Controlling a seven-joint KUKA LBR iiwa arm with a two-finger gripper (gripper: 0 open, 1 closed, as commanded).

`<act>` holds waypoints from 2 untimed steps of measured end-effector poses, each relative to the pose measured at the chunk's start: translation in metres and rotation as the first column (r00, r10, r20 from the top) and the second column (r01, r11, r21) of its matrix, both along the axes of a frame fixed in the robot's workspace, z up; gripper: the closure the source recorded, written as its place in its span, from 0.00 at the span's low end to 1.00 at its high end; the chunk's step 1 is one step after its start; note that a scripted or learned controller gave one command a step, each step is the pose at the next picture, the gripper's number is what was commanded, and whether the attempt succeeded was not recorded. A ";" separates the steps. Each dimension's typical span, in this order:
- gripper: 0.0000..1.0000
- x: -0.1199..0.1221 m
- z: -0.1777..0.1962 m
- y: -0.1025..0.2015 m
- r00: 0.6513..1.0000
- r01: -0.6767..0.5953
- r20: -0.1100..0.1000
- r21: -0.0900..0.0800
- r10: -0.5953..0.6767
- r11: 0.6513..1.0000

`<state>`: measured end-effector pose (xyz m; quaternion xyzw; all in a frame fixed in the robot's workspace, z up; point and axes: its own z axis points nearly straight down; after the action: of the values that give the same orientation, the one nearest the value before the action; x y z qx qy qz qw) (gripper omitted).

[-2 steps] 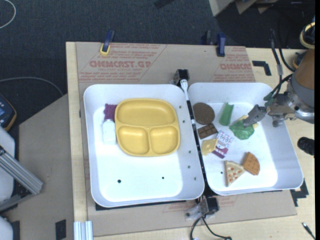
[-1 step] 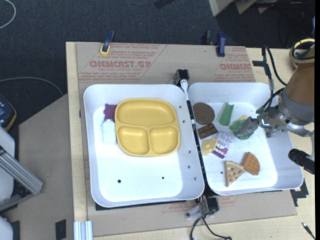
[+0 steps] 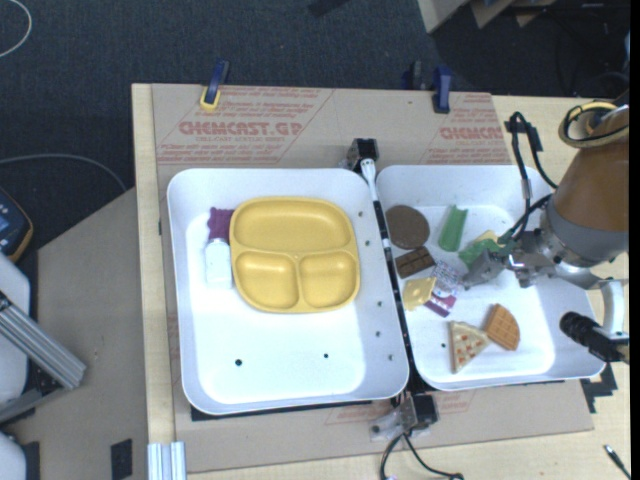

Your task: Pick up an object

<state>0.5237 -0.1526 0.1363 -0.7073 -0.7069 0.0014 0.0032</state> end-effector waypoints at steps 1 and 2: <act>0.00 0.002 -0.049 0.001 1.000 0.000 0.006 0.003 0.000 1.000; 1.00 0.003 -0.036 0.000 1.000 0.000 0.013 -0.003 0.000 1.000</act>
<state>0.5265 -0.1525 0.1001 -0.7075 -0.7067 -0.0024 -0.0024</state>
